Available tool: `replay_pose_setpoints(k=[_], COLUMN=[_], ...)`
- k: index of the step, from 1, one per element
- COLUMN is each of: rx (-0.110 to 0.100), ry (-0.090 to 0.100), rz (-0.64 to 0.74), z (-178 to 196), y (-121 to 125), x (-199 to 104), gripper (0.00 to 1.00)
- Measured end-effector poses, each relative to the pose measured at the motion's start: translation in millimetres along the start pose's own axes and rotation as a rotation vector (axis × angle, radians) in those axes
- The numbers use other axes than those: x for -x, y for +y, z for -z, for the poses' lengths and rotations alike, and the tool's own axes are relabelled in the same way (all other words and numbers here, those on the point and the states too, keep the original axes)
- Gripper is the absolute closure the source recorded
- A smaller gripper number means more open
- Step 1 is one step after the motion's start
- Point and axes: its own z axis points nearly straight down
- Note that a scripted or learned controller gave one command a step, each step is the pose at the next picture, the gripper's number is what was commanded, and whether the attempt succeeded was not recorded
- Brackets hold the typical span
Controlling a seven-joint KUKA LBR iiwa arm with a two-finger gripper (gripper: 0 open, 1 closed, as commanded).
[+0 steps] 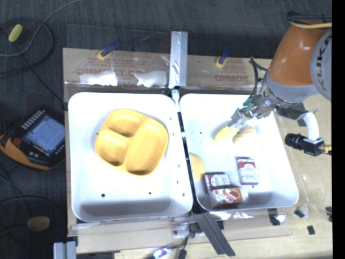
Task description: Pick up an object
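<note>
From my screen, the left bin holds one big yellow bun-shaped lump. In the right bin, one round yellowish piece is half hidden by the divider; three small cartons lie near the front. The claw hangs over a yellow bit and a tan bit; I cannot tell its opening or whether it grips anything.

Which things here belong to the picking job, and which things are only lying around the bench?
Belong to the job:
- gripper over the right bin
- small yellow piece and pale piece under it
- three small cartons
- big yellow cushion-like object in the left bin

Only lying about:
- handheld controller on the floor
- blue and yellow clamps
- cables
</note>
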Motion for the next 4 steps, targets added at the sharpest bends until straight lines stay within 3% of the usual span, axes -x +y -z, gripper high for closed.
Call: replay_pose_setpoints(k=[1, 2, 3, 4], rx=[-0.002, -0.001, -0.002, -0.002], ry=[0.005, 0.002, 0.004, 0.002], rz=[-0.107, 0.080, 0.033, 0.274], z=[-27.7, 32.2, -22.8, -71.2], y=[53.4, -25.9, 40.3, 24.8], x=[-43.3, -18.1, -42.5, 14.5], gripper=[1.00, 1.00, 1.00, 1.00])
